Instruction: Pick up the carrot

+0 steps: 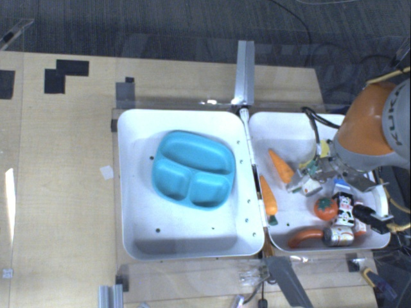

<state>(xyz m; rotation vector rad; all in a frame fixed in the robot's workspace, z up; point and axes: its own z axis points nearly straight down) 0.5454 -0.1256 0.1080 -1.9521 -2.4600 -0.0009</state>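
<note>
Camera view: two white bins side by side on a light wooden bench (58, 191). In the left bin (138, 236), a blue plate (192, 167) with three parts, turned a bit, near the middle. In the right bin (282, 128), a few play foods. One carrot (280, 165), orange and pointy, lying slanted near the middle of that bin, thin tip toward the back, fat end toward the front. A second carrot (268, 197) against the left wall of the right bin, long and thin, with a small dark green end toward the front. A red tomato (326, 208) with a green top, farther right. A red-brown sausage (305, 237) along the front wall. A small bottle (340, 236) lying beside the sausage. Gripper (307, 181) low in the right bin, just right of the first carrot, close to its fat end, nothing seen between the fingers. Cannot tell if open or closed. Grey arm with orange band (363, 124) coming in from the right.
</note>
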